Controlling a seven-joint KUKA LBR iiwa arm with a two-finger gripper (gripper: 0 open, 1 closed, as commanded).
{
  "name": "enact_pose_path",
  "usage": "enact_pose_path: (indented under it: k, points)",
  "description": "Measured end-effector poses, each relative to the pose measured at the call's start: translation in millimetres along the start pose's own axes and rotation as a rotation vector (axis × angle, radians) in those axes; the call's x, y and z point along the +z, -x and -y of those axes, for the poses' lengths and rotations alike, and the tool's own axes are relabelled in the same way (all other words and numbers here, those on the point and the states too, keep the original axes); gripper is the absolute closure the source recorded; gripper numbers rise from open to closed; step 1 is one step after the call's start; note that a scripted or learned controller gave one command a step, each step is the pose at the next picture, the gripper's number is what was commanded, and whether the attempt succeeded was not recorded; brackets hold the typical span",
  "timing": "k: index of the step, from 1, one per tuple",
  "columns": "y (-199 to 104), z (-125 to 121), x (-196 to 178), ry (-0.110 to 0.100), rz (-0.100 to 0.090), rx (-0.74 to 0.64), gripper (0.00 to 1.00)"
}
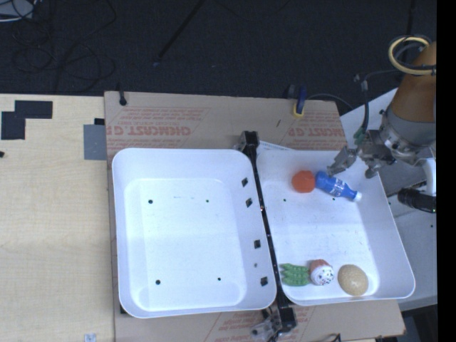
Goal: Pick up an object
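- The desk (pixel 50 212) is pale wood on the left, with a sheet of printed cardboard (pixel 206 123) laid over its middle, under both bins.
- The left bin (pixel 128 191) is a shallow white tray with a few small dark holes in its floor.
- The right bin (pixel 385 234) sits just beside it, joined along a black clipped seam, and it carries all the loose things.
- The arm (pixel 413 98) comes in from the right, with its orange band above the grey wrist, over the far right corner of the right bin.
- The claw (pixel 356 159) hangs over the bin's far rim with its two fingers spread apart, released and grasping nothing; one fingertip is near the bottle's top end.
- A blue bottle (pixel 336 187) lies on its side in the far half of the right bin, its pale cap pointing right.
- An orange ball (pixel 303 182) rests just left of the bottle, close to it or touching it.
- A tan egg-shaped object (pixel 353 279) lies at the near right corner.
- A green leafy toy (pixel 293 274) lies at the near left of that bin.
- A small white toy with red dots (pixel 321 272) sits between the green toy and the tan one.
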State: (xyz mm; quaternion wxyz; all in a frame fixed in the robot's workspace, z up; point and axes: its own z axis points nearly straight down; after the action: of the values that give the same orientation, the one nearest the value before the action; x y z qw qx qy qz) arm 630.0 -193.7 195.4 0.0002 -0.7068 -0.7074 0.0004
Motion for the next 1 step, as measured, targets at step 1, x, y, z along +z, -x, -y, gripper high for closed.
enact_pose_path:
  k: [1]
  points:
    - [0.0,-0.1,-9.7,-0.001,0.0,-0.002,1.0]
